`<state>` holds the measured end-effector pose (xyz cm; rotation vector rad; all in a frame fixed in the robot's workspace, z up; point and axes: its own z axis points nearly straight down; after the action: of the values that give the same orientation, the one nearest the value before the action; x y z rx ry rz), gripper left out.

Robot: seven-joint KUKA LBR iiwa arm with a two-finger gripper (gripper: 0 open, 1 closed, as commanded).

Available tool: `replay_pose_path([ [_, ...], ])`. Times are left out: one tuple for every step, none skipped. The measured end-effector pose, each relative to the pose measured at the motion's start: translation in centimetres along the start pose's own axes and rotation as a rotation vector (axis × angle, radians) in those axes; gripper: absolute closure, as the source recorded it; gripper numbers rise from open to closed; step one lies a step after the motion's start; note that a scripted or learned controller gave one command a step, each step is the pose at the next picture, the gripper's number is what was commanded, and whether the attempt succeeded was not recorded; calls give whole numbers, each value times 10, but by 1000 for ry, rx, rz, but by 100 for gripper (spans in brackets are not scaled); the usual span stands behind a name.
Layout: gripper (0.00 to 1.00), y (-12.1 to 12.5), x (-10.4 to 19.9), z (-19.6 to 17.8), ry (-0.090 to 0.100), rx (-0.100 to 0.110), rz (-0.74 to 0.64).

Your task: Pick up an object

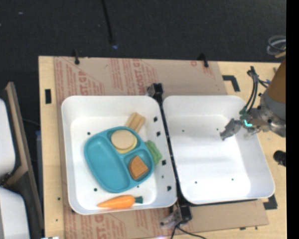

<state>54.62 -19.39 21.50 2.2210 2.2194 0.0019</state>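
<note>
The left bin [74,133] holds a blue divided tray [107,166]. On the tray lie a round beige biscuit [123,140] and a brown toast piece [138,167]. A tan wooden block [135,121] touches the tray's far edge, and a green piece [155,152] rests against its right side. An orange carrot [119,201] lies along the bin's near wall. My gripper [230,130] hangs over the upper right of the right bin [214,183], pointing left, far from all these objects.
The grey arm with its orange band [276,86] comes in over the right bin's far right corner. Black clamps [156,90] sit where the bins meet. A cardboard sheet [104,76] underlies both bins.
</note>
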Motion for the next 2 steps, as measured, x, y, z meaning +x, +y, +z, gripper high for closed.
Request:
replay_pose_path([
  [0, 6, -11, 15, 0, 3, 0],
  [0, 1, 37, 35, 1, 2, -66],
])
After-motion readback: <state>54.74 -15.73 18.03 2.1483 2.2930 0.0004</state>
